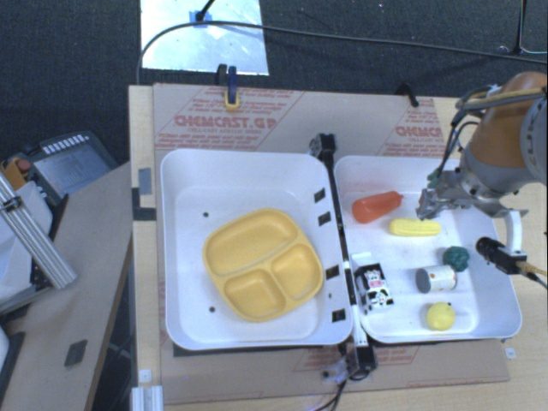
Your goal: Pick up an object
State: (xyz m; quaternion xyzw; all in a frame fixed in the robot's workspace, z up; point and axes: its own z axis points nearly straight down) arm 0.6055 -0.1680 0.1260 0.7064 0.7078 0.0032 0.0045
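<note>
The end effector [428, 205] hangs low in the right bin [505, 315], directly above the left part of the yellow corn-shaped toy [415, 227] and just right of the orange carrot-shaped toy [377, 205]. Whether it is open or closed cannot be told from this view; nothing is visibly gripped. Its position suggests a descent toward one of these two toys, most likely the yellow one, which lies flat on the bin floor.

Right bin contents: the orange toy and the yellow toy near the far side; a dark green round object [456, 258] and a small white cylinder [437, 279] lying on its side toward the middle; a yellow lemon-like object [440, 316] near the front wall; a black-and-white cow figure [373, 287] beside the divider.

Left bin [184, 229] contents: one yellow three-compartment tray [261, 264], set at a slant, with nothing in its compartments.

Both bins rest on cardboard sheeting [282, 118] over the tabletop [94, 255].
</note>
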